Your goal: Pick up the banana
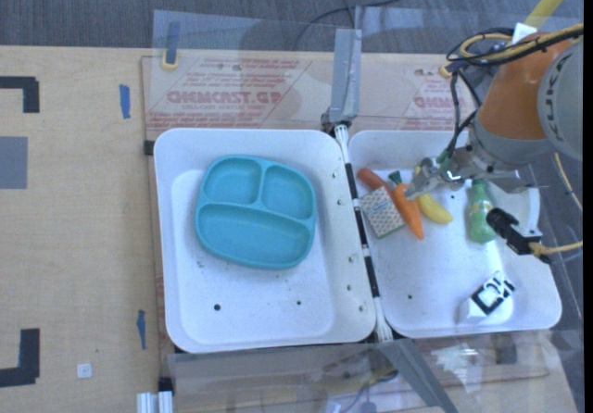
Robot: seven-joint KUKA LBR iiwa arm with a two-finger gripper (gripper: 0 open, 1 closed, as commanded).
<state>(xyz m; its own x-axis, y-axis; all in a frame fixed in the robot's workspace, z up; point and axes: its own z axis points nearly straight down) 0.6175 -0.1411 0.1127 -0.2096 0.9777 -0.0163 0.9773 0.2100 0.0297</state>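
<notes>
End effector [434,176], fingers too blurred to tell whether open or closed, hangs just beside the small yellow plastic banana [435,208], which lies against the orange carrot [408,210], presumably lining up a grasp.

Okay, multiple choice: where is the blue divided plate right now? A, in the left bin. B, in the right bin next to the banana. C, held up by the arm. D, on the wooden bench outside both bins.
A: the blue divided plate lies flat in the left bin, while the banana sits in the right bin near the pincer.
</notes>
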